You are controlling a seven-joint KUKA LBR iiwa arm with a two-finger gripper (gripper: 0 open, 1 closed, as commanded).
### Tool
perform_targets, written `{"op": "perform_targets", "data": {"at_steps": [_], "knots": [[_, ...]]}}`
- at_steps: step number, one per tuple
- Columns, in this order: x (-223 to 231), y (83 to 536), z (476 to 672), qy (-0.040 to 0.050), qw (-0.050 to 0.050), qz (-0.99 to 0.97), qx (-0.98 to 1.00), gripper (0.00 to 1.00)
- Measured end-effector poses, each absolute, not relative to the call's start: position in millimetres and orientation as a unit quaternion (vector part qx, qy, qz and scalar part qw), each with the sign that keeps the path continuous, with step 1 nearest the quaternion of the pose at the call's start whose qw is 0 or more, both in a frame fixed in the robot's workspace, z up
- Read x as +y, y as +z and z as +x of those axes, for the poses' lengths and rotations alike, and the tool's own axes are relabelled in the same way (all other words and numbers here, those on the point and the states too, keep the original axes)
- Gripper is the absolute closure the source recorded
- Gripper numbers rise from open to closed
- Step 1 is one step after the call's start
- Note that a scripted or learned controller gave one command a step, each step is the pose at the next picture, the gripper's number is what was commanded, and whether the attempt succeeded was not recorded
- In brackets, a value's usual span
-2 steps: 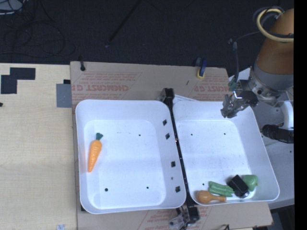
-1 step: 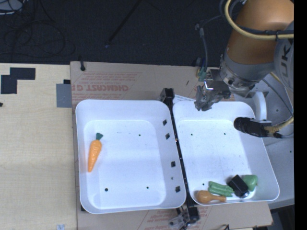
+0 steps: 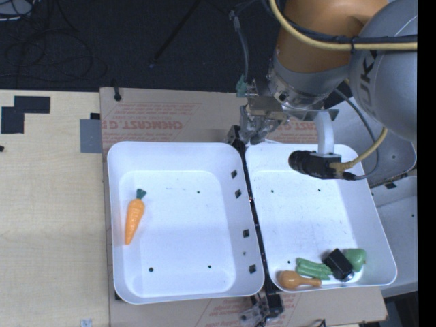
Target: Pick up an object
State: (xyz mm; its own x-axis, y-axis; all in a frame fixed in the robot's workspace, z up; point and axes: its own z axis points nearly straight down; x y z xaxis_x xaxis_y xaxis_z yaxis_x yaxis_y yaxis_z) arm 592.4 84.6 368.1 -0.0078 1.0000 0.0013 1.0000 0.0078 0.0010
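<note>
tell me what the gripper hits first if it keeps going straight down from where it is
Probably the divide where the two bins meet: the gripper hangs over the back end of the left bin's rim. None of the toys lies under it. Depth is hard to judge from this slant.

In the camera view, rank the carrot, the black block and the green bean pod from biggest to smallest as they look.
1. carrot, longest, in the left bin.
2 and 3. green bean pod and black block, in the right bin: they look close in size and overlap, so I would not rank them.
</note>
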Motion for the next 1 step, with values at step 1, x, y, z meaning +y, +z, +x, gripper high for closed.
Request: {"op": "perform_targets", "data": {"at_steps": [1], "knots": [[181.0, 395.2, 594.4, -0.0011, 0.001, -0.704, -0.711, 1.0]]}}
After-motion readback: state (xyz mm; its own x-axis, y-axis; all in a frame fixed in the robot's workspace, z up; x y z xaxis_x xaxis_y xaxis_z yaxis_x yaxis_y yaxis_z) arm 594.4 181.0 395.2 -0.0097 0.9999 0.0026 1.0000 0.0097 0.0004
